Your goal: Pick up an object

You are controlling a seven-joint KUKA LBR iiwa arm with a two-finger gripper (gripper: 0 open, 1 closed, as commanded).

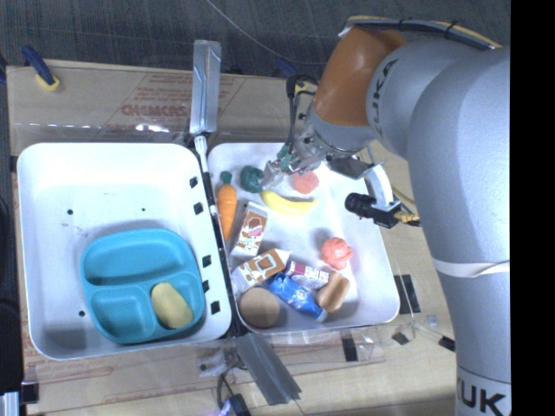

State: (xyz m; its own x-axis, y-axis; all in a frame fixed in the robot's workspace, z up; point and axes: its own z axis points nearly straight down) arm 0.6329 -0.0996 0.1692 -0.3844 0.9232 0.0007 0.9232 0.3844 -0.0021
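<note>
Gripper (290, 165) low over the far end of the right bin (375, 297), just above the banana (288, 202); at this slant and size whether it is spread or closed I cannot tell, and nothing is visibly caught in it. So I judge the pick not yet made: no object is lifted, everything lies on the bin floor. Candidates nearest me: a small reddish-pink piece (305, 181) just beyond the banana and right beside the gripper, and a dark green item (251, 178) to the banana's left. Further from the banana, toward the near wall: carrot (226, 212) along the divider, a small carton (251, 230), a second carton (261, 269), a blue packet (297, 297), a brown round thing (261, 308), a bread-like roll (333, 292), a pink ball (336, 251). Left bin (52, 176) holds a blue tray (130, 267) with a yellowish potato (172, 305) in one compartment. Remaining, as I read it: close on something, lift clear. Arm pose: reaching in from the right, orange band (351, 72) high above the banana, wrist bent steeply down so the gripper points into the bin's far corner.
</note>
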